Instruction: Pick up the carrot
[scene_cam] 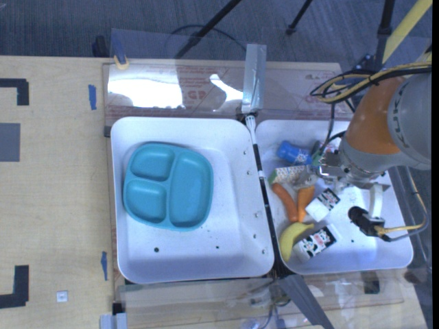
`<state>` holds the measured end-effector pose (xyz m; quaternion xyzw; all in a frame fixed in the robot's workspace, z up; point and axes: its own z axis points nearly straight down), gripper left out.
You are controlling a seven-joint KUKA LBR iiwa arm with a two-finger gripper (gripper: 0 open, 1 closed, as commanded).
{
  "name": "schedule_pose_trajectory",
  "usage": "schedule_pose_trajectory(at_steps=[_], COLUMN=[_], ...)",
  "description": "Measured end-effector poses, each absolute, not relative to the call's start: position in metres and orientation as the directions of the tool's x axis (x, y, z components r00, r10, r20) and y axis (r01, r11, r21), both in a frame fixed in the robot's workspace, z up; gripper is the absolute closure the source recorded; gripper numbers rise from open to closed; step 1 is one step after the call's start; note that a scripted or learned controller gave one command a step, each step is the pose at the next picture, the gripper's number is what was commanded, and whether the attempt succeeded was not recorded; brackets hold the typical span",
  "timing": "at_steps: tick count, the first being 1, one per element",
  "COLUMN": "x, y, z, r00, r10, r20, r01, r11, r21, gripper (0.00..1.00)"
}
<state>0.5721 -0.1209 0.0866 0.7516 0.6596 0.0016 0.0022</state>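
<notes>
In the left bin (137, 252), well left of the carrot, sits a blue divided plate (168, 185); the carrot (285, 197) itself lies in the right bin (398, 256), near that bin's left wall, with a second orange piece (302, 206) just right of it and a banana (293, 236) just below. Its long axis runs slantwise from upper left to lower right. My gripper (328, 199) hangs just right of the carrot, so I judge I must shift left; whether I am spread or closed I cannot tell, white tags crowding that spot.
</notes>
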Motion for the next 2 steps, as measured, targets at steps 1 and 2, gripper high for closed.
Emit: schedule_pose_trajectory(at_steps=[1,2], x=[0.573,0.622], y=[-0.121,-0.056], z=[0.097,0.185], r00=[0.132,0.102], r10=[0.991,0.995], r20=[0.001,0.0], r01=[0.991,0.995], r11=[-0.132,-0.102], r21=[0.009,0.001], gripper=[1.0,1.0])
